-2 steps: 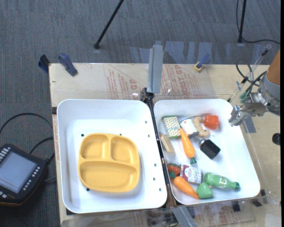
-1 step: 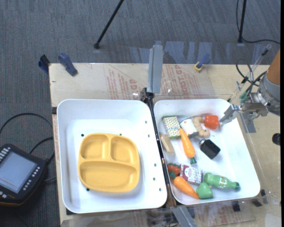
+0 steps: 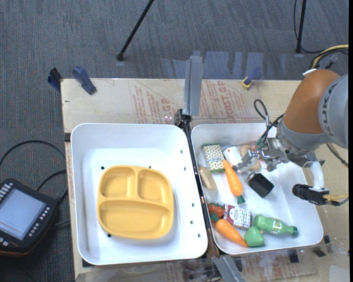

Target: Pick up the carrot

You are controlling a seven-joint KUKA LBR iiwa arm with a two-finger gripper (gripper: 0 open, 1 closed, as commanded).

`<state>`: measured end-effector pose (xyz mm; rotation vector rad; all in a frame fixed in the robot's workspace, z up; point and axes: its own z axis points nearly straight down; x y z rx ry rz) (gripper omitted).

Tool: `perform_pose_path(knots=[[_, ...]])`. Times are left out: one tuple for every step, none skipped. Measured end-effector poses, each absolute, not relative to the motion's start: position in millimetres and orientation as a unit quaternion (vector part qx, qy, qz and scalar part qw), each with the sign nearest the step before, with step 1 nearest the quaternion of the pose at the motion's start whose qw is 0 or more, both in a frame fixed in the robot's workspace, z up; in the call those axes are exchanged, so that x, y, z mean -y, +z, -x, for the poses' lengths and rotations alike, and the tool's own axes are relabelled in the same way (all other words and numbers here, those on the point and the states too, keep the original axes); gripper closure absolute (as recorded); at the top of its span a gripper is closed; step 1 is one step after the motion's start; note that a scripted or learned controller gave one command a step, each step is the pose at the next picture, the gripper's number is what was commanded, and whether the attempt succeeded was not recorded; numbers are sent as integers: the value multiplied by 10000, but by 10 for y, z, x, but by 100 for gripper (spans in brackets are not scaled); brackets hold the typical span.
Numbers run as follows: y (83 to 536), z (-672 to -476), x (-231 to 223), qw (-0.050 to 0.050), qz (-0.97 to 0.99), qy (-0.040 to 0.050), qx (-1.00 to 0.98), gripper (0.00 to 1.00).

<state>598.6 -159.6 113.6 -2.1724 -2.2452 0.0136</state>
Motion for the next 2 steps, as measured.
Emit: perform_pose_path(knots=[[838, -5584, 997, 35, 6837, 20, 7298, 0], [1911, -6463, 1339, -32, 7094, -22, 7048, 0]])
